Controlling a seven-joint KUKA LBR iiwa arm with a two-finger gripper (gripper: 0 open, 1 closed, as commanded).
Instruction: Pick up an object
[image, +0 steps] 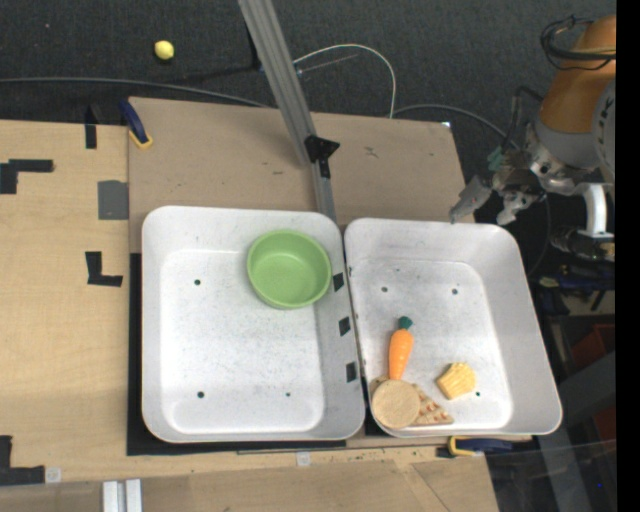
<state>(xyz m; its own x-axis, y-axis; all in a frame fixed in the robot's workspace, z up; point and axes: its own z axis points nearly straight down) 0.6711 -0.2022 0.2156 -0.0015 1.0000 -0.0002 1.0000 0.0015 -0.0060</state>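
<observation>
In the right bin (525, 300), near its front edge, lie an orange toy carrot (400, 351), a yellow block (456, 380), a tan round disc (396, 404) and a small tan wedge (434, 411) beside the disc. A green bowl (288, 268) sits upright at the back of the left bin (160, 320). My gripper (487, 207) hangs above the right bin's back right corner, far from the toys. Its two fingers stand apart, open, with nothing between them.
A slanted grey metal pole (285, 85) crosses the board behind the bins, ending at a black clamp (321, 150). Cables loop across the back. A yellow ball (164, 49) lies far back left. A blue clip (135, 124) sits on the board's corner.
</observation>
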